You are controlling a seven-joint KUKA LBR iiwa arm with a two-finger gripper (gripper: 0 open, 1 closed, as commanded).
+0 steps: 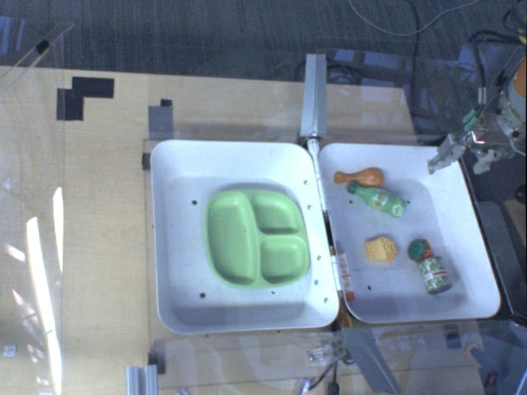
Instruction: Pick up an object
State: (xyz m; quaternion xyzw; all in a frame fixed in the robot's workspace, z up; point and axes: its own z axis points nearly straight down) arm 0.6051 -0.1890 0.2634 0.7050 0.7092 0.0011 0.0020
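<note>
— What sits in the right shallow white plastic bin [482, 245]?

— A brown drumstick-shaped toy [361, 176] touching a slim green plastic bottle [378, 199], a ridged yellow block [380, 249], and a small labelled jar with a green lid [430, 267] (glossy, lying tilted).

— And the left white bin [177, 220]?

— A smooth green moulded tray with three compartments [257, 237], set on the pale wooden bench [90, 237].

— The claw [461, 152]?

— It hangs over the right bin's upper right corner, its metal fingers spread apart and gripping nothing, well apart from the toys.
</note>
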